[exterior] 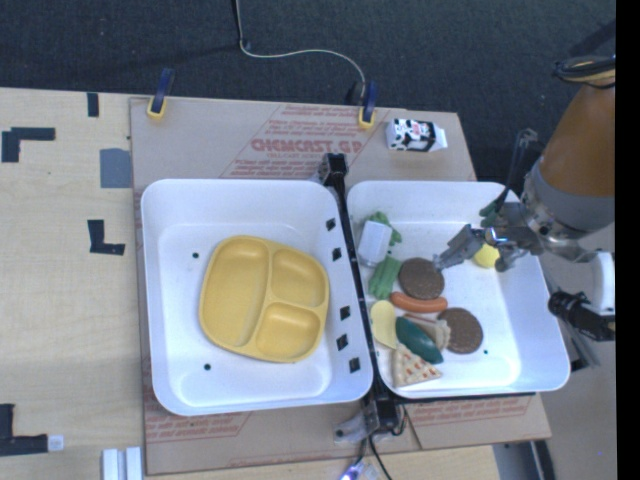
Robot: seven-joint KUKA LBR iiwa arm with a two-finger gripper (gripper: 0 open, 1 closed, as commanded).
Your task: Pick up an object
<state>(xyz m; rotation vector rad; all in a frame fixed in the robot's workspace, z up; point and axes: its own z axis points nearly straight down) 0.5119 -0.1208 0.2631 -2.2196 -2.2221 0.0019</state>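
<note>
Small yellow toy (486, 257), right bin (530, 368), upper right: between the spread fingers of the gripper (484, 247), not clearly clamped. Likely light, hard, smooth plastic; best pinched across its middle.

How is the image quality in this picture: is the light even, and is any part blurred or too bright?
Camera view: light is soft and even, shadows faint; the white bins look bright but keep their edges; the gripper and the arm's orange band are slightly blurred; small toy foods lack fine detail.
</note>
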